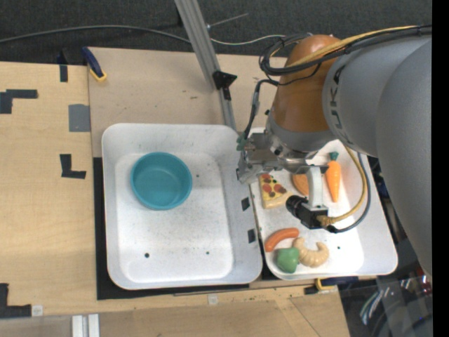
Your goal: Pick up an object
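The gripper (254,161) hangs over the right bin's (375,255) far-left corner; whether it is open cannot be told. The pizza slice (272,190) lies just nearer and right, pointing away.

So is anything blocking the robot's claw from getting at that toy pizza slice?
Nothing visible does. The gripper hovers at the right bin's left edge, just beside the pizza slice, whose top lies uncovered. The carrot and sausage lie apart from it.
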`<state>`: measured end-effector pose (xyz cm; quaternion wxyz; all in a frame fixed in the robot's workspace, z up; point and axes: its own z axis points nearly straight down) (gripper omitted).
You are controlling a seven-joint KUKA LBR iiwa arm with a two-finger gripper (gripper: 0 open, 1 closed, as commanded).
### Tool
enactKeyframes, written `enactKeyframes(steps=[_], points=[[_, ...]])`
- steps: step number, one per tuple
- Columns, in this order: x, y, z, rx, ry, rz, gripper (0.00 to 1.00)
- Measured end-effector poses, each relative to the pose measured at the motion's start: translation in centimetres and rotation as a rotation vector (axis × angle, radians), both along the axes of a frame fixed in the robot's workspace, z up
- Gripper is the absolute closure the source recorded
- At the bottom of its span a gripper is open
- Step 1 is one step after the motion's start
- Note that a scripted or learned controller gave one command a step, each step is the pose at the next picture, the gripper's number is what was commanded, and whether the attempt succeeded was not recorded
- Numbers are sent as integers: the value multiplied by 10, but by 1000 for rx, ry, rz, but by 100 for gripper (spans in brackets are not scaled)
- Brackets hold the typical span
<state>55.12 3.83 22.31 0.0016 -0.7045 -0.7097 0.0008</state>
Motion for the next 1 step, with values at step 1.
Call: enactKeyframes(steps=[1], points=[[7, 60, 11, 1, -2, 1, 100]])
